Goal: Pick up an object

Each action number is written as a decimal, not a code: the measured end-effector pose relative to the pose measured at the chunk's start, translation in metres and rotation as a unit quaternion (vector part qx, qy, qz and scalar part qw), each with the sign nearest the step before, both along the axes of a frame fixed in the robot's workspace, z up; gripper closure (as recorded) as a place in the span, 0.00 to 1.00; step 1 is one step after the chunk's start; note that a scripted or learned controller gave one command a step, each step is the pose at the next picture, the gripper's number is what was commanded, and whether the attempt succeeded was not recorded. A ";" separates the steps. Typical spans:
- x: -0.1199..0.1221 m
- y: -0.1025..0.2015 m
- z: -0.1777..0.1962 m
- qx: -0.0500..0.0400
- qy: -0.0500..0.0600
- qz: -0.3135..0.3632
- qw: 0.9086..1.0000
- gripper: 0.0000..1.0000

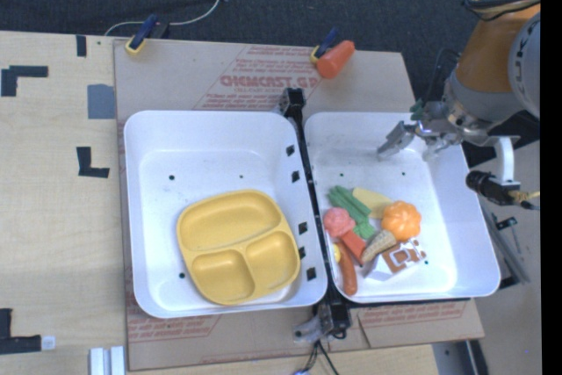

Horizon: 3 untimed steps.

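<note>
My gripper [413, 144] hangs over the far right part of the right bin [351, 140], its two fingers spread open with nothing between them. Toy food is piled in that bin's near half, below and left of the gripper: a green bean pod [349, 203], a yellow piece [378, 204], an orange pumpkin [401, 219], a pink piece [338, 221], a red sausage [349, 273], a brown cone [378, 244] and a white-and-brown box [403, 259]. The gripper is well apart from the pile.
A yellow divided plate [237, 247] lies in the left bin [149, 162]. A black divider clip [292, 104] sits where the bins meet. An orange clamp [335, 58] and a yellow-blue clamp [140, 37] hold the cardboard at the back.
</note>
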State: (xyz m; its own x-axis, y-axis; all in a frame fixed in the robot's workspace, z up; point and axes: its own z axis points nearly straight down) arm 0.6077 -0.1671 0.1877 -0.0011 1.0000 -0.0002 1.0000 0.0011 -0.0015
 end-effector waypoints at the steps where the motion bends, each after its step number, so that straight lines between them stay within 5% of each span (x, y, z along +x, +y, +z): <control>1: -0.074 -0.014 -0.085 0.002 0.006 -0.002 1.000 0.00; 2: -0.101 0.011 -0.100 -0.002 -0.006 -0.002 1.000 0.00; 3: -0.100 0.010 -0.090 -0.001 -0.005 -0.001 1.000 1.00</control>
